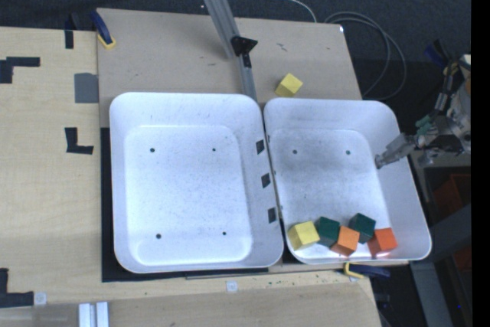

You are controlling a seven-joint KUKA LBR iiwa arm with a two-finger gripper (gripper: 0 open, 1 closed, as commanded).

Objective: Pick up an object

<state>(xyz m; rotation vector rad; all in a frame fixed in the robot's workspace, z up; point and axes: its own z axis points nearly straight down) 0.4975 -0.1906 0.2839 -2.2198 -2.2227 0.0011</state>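
Note:
Several small blocks lie bunched along the near wall of the right bin (398, 188): a yellow block (304, 233), a dark green block (328, 228), an orange block (347, 240), a second green block (363, 225) and an orange-red block (383, 240). Another yellow block (289, 85) sits on the bench just behind the bins. My gripper (389, 154) hangs at the right bin's right rim, with a grey tip reaching over the rim. It is well behind the cluster of blocks and touches none of them.
The left bin (122, 188) adjoins the right one. A slanted grey metal bar (218, 4) runs from the top down to the gap between the bins. White cables (367, 34) lie behind the right bin. A blue-and-yellow clamp (103, 31) sits at the bench's far left corner.

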